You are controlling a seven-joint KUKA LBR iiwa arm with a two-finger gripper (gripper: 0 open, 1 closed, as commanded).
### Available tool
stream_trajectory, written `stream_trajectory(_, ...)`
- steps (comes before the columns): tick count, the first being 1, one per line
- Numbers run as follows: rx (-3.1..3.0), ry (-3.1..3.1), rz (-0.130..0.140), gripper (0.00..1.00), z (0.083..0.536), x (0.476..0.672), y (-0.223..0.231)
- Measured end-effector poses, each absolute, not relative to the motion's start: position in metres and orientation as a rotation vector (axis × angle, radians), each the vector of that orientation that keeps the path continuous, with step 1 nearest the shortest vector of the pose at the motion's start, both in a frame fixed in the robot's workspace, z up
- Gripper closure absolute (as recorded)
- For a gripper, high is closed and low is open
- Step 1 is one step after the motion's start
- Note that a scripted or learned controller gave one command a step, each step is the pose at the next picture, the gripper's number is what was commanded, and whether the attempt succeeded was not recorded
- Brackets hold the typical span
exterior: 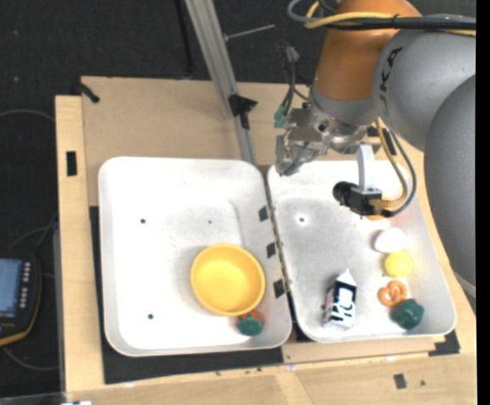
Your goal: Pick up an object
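White bins, 2, sitting on tan bench (160, 116), dark floor (25, 32) surrounding. Left bin (143, 201): yellow bowl (227, 278) nr front edge. Right bin (312, 234): objs crowding front-right, back lying open. Gripper (288, 160) hovering at back-left rim; can't tell grip.

The small dark blue and white carton (341, 302) in the right bin (312, 226) bears large white marks that look like digits, perhaps "21", though too blurred to be sure; dark letters on the arm's grey housing (385, 74) are partly hidden and unreadable
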State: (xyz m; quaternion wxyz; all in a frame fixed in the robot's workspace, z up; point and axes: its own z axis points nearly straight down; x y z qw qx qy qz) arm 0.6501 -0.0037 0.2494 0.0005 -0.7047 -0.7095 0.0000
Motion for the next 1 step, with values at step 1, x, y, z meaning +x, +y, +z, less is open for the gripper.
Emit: stream_trajectory(1,-2.215,-2.229,-0.002,1.0,0.246,0.6557,0.0447)
